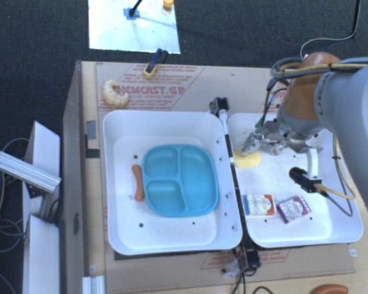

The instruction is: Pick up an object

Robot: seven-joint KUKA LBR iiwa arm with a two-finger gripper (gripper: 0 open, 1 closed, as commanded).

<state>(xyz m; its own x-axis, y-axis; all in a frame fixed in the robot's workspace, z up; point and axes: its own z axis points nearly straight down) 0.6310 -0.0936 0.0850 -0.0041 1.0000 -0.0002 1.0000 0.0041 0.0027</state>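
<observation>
You are looking down on two white bins. The gripper (253,144) is hanging low in the right bin (346,228), just above a yellow object (248,160) near the divider. Whether its jaws are parted or clenched, you cannot tell. Nothing is looking lifted yet, so the pick seems barely begun. Two small packets (259,204) (293,209) are lying nearer the front.
</observation>
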